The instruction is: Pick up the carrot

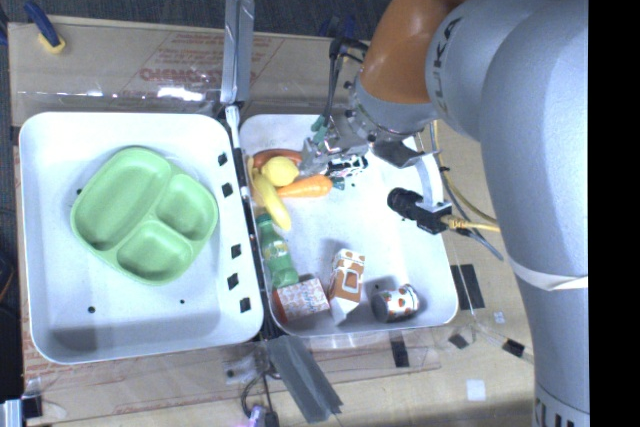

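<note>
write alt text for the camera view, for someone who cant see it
A grey robot arm's claw hangs over the right bin, right beside an orange carrot lying among a banana, a green bottle and small cartons. The left bin holds a green divided plate.

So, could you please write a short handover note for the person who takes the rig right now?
Gripper: low over the upper left part of the right bin, close to the carrot; finger state unclear.
Carrot: lies in the right bin beside the banana, next to a lemon; not lifted.
Left bin: holds the green divided plate.
Done: approach only.
Left: grasp the carrot and lift it.
</note>
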`<action>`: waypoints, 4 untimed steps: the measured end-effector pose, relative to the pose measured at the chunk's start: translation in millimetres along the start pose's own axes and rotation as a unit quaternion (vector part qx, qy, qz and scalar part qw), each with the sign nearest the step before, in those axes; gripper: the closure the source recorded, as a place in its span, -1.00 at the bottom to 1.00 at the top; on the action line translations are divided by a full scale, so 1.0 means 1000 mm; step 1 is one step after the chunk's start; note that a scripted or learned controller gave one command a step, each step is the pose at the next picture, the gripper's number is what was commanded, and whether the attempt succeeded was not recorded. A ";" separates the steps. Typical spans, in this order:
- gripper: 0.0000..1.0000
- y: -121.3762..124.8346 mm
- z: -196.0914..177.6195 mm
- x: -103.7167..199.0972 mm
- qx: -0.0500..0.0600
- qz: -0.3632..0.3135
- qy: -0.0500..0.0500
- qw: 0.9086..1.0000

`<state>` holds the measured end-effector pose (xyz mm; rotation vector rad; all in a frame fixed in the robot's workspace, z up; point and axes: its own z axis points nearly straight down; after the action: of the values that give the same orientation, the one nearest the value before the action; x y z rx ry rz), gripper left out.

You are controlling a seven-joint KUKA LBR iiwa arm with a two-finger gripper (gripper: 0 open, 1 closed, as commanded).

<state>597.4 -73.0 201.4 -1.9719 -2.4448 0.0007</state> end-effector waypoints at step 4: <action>-1.00 -0.109 -0.018 -0.032 0.000 -0.197 0.000 0.980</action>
<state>497.9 -127.2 219.3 -1.4524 -2.7839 0.0013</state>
